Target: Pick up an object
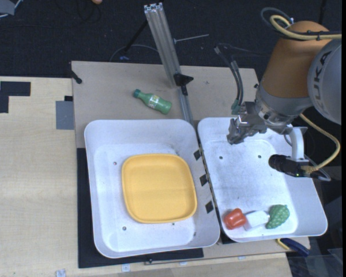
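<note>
Our gripper (237, 133) hangs at the right bin's (311, 212) 11 o'clock corner (we cannot tell how wide it is). The red toy (234, 218), white block (255, 219) and green toy (278, 215) huddle touching near 6 o'clock. We should drop on an end one, not the middle.

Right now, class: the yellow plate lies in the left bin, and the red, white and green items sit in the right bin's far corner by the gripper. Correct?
Not quite. The camera view shows the red item, white item and green item in the right bin's near corner, apart from the gripper. The yellow plate does lie in the left bin.
</note>
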Available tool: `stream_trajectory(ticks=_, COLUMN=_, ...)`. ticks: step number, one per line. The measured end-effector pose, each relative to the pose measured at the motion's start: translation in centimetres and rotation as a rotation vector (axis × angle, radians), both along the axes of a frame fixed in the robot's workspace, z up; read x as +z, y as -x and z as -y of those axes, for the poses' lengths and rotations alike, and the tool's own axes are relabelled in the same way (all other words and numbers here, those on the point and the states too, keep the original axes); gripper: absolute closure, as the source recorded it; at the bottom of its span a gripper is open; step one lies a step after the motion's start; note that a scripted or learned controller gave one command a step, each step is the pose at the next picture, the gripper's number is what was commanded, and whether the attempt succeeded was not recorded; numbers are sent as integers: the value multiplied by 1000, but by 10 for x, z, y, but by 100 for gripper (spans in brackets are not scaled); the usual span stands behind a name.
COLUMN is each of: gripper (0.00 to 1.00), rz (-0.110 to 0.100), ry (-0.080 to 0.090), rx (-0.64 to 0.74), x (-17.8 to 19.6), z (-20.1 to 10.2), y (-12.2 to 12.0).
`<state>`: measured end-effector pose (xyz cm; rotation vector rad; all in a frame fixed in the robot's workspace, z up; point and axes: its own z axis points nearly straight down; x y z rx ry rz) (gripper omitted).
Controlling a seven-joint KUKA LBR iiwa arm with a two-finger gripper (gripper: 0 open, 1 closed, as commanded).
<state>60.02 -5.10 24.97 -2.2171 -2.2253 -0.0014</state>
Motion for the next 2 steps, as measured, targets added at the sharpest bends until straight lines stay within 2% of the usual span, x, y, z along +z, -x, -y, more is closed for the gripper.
stream_trajectory(ticks=2, gripper=100, rz=-1, ry=0, rx=0, x=2, z=-108, y=37)
